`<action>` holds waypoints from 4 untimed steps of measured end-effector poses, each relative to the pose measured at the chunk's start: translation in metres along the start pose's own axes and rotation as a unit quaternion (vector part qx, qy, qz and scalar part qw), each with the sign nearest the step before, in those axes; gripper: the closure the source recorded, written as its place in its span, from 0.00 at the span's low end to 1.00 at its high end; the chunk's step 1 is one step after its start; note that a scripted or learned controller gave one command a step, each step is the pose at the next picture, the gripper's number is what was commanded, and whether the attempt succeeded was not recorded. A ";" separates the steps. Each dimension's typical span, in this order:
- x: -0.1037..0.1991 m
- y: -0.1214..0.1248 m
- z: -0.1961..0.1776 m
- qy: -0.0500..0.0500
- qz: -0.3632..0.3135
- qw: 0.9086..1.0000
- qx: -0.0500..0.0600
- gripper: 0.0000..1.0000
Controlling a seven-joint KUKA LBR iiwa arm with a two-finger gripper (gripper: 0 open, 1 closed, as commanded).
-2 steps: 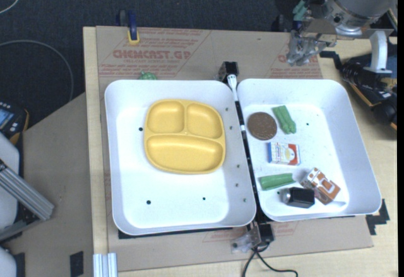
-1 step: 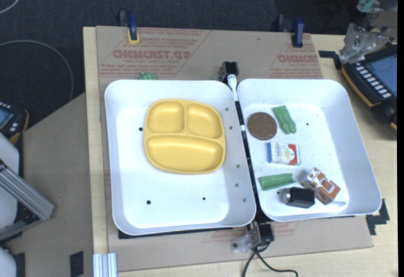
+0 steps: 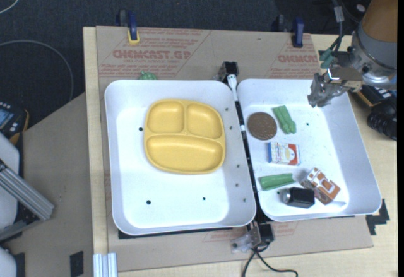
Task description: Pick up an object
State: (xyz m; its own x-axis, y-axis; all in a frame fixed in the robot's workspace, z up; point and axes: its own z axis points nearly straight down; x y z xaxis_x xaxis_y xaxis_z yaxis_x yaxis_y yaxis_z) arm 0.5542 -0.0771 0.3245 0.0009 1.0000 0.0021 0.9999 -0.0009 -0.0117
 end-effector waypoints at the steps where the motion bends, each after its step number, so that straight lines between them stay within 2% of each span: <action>1: 0.062 -0.036 -0.035 0.000 -0.004 1.000 -0.006 1.00; 2: 0.025 -0.077 -0.069 -0.001 0.001 1.000 -0.008 1.00; 3: -0.053 -0.075 -0.076 -0.003 0.002 1.000 -0.008 1.00; 4: -0.153 -0.077 -0.147 -0.005 0.004 1.000 -0.011 1.00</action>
State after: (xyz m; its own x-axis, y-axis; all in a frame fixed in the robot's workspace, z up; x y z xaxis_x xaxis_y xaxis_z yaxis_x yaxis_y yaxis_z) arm 0.4787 -0.2303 0.4716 0.0087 0.9999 -0.0088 0.9999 -0.0086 0.0098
